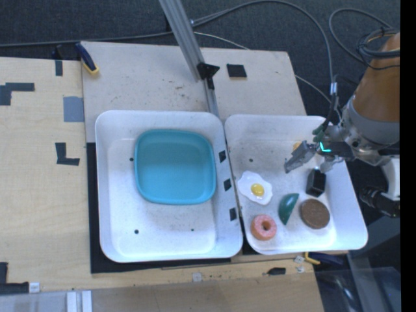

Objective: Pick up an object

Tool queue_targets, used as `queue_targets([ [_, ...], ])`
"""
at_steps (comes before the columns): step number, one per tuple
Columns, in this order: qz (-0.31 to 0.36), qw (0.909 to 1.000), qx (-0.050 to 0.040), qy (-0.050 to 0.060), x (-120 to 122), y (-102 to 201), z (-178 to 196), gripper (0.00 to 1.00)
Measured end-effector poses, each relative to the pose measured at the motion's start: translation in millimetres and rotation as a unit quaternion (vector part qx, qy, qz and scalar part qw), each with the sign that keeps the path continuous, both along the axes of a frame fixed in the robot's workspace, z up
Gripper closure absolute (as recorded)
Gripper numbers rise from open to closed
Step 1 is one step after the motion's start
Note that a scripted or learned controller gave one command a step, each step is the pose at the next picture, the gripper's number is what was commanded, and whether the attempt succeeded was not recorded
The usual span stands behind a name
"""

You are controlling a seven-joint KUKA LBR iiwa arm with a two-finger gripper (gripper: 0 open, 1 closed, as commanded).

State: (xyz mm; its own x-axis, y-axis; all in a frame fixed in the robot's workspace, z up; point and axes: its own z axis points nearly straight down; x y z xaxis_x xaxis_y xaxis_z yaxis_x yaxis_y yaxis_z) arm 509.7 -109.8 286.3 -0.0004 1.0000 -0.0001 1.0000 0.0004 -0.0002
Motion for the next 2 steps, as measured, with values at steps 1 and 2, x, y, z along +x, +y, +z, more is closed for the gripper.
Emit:
queue_targets([
  [1,0.0,1.0,0.0,0.0,0.0,0.0,0.0,0.0],
  [2,0.0,1.0,0.0003,0.003,-6.6,-7.0,-57.1,0.0],
])
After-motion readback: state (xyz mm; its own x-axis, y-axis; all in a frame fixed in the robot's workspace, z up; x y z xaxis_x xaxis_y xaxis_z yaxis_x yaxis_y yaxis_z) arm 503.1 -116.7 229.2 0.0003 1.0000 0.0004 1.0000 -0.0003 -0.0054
